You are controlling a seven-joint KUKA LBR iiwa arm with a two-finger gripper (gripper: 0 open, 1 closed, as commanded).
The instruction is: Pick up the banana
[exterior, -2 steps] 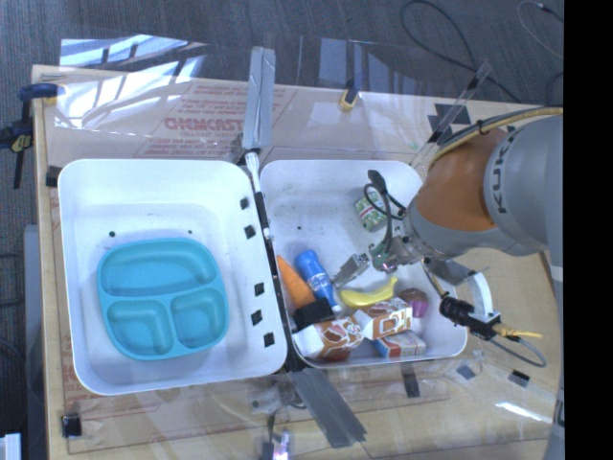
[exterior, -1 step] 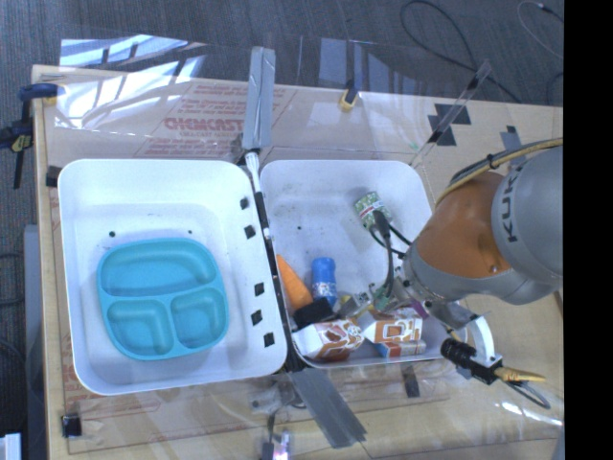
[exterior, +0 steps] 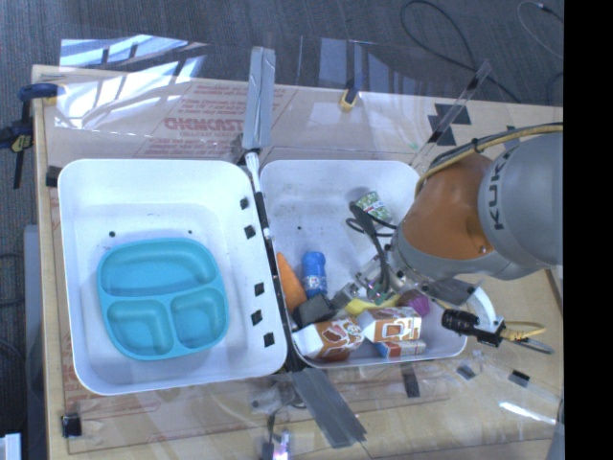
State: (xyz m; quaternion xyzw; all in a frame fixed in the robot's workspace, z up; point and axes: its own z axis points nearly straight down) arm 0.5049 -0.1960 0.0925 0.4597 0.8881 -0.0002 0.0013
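The arm (exterior: 479, 214) reached in from the right and hung low over the right bin (exterior: 316, 175), wrist bent down toward the front corner where most of the clutter sat. That made sense: the banana (exterior: 356, 306), a short yellow bit, lay there near the front wall, just beside a small carton (exterior: 395, 330) and a brown-and-white packet (exterior: 335, 338), w/ a black block (exterior: 313, 310) touching its left end or nearly so. The end effector (exterior: 375, 284) was right above the banana, approx. touching it, but cables and the wrist housing hid the tips; I couldn't tell how wide it stood or whether it had hold of anything.

An orange carrot (exterior: 286, 278) leaned along the divider side, prob. just where it had tumbled, and a blue bottle (exterior: 313, 270) stood next to it, apart from the banana. A green-labelled wrapper (exterior: 372, 205) lay further back, half under the arm.

The left bin (exterior: 86, 190) carried a blue divided tray (exterior: 163, 295), flat in the middle, well apart from the action. Both bins sat on the worktop (exterior: 144, 127) under a clear sheet.

Judging by the crowding, the grab looked tricky: the carton and packet pressed close enough to get nudged or caught.
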